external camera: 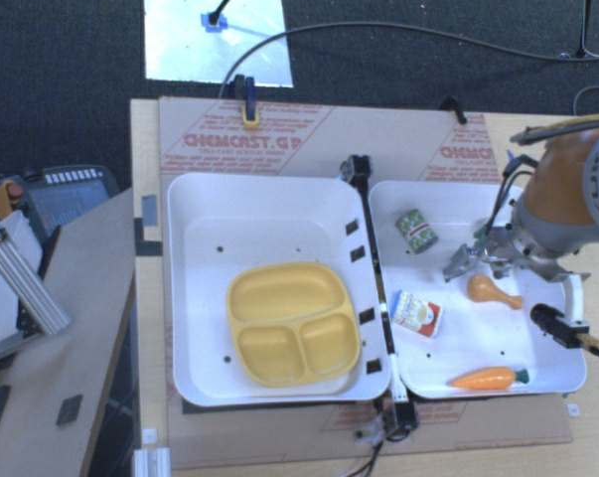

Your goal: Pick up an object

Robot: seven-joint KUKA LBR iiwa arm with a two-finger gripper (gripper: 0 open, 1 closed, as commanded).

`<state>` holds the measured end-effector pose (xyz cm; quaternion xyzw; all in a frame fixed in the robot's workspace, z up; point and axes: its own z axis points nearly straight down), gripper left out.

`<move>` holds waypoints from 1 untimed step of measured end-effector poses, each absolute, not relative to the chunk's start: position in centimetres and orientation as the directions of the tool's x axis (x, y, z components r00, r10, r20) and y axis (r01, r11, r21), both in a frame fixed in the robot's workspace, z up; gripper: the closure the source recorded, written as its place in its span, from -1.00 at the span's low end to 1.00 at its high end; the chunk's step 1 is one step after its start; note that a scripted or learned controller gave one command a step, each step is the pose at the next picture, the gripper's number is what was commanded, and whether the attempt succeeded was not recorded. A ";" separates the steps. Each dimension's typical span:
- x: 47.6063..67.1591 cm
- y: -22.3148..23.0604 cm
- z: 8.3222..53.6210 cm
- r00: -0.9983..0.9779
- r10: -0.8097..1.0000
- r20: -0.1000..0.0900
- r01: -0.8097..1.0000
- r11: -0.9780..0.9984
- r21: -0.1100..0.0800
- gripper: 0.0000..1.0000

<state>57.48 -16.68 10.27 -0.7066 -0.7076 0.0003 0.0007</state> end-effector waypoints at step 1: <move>57.5 -16.6 8.4 -0.001 1.000 0.000 1.000 0.001 0.000 -1.00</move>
